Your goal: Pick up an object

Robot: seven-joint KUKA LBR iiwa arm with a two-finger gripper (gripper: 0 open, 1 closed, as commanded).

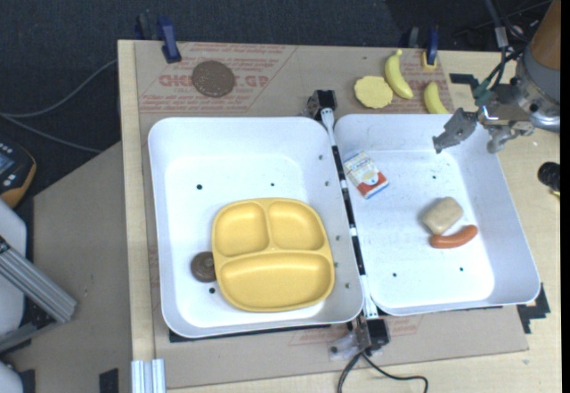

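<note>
We see a wooden bench [107, 204] bearing two shallow white plastic bins side by side. The left bin [178, 159] holds a yellow plastic plate with three compartments [272, 253], and just beside that plate's left edge, touching or nearly so, lies a small brown round disc [203, 267]. The right bin [499, 204] holds three things: a small white carton with red and blue print [365, 175] near its upper left corner, a beige rounded lump like a bread roll [442, 214] toward the middle right, and an orange-red sausage [453, 237] lying against the lump's lower side.

The grey arm reaches in from the right, and its gripper [470, 135] hangs over the right bin's upper right area, well apart from all three things. Its two fingers [450, 131] stand spread apart with nothing between them.

Behind the bins, on the bench, lie a brown round disc [213, 77], a yellow flat piece [373, 91] and two yellow bananas [398, 76].
</note>
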